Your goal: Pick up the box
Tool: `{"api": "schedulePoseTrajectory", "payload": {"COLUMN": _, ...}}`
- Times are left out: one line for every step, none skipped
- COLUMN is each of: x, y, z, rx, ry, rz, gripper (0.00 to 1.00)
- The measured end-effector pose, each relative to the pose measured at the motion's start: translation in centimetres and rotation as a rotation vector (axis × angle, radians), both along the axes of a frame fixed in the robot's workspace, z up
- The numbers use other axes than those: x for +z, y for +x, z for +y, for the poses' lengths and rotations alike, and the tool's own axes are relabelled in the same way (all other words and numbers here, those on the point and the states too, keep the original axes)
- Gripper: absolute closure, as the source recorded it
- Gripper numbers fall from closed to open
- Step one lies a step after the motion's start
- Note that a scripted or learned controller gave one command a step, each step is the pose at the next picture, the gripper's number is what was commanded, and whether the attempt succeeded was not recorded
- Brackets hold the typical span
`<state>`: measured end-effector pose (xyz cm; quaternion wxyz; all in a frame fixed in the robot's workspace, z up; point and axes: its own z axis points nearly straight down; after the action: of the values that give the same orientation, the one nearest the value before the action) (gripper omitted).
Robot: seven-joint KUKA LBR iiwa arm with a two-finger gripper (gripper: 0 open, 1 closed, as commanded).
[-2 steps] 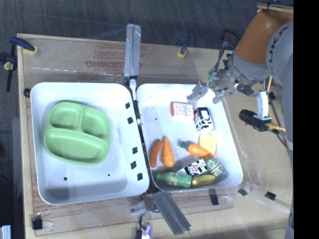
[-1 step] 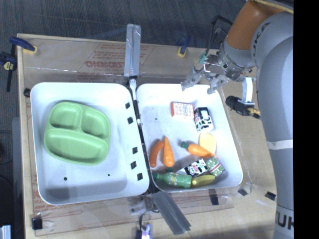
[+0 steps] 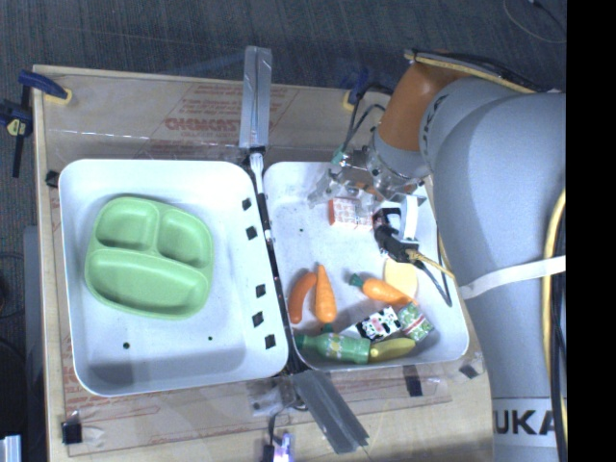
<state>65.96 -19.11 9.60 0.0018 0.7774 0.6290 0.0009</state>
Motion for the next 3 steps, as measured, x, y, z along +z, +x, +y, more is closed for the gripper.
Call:
{"api": "schedulePoseTrajectory", "payload": {"x": 0.9, "y": 0.1, "z": 0.0, "rx": 0.007, "ry": -0.002, "rz": 0.003, "gripper": 1.0}}
{"api": "schedulePoseTrajectory", "payload": {"x": 0.8, "y": 0.1, "z": 0.0, "rx": 0.007, "ry": -0.002, "rz": 0.004, "gripper": 0.0}}
{"api": "schedulePoseTrajectory", "payload": {"x": 0.2, "y": 0.0, "z": 1.1, "rx": -0.076, "ry": -0.004, "rz": -0.003, "gripper": 0.0}}
